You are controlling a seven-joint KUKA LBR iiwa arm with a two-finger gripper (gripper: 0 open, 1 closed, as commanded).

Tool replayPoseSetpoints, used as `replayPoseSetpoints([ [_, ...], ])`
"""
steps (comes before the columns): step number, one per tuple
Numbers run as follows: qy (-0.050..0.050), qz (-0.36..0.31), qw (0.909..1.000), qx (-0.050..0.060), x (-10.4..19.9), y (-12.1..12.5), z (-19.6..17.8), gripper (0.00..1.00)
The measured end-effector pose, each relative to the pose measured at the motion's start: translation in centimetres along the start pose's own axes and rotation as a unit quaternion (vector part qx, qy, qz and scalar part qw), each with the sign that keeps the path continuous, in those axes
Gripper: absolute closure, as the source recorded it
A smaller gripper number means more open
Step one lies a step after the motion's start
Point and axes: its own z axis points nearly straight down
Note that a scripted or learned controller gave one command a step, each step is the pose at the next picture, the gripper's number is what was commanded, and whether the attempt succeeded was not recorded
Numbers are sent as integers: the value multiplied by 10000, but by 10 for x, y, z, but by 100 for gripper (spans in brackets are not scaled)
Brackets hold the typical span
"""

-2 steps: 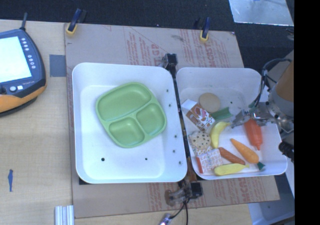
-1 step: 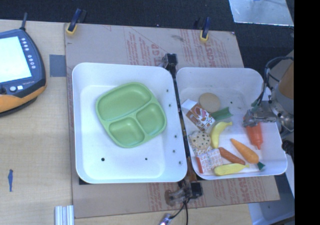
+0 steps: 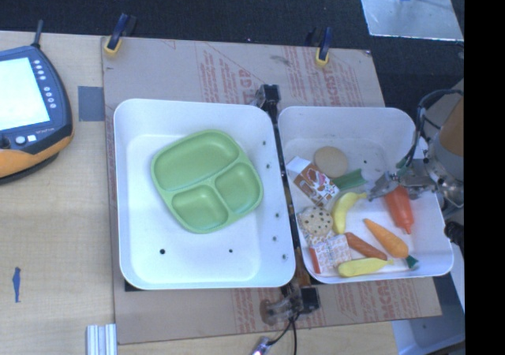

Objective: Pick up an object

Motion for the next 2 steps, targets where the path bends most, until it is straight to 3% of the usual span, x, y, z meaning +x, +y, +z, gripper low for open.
replayPoseSetpoints([
  [1,-4,-11,10000,2,-1,0,-11,100],
  [2,-4,-14,10000,8,-1,0,-10,0],
])
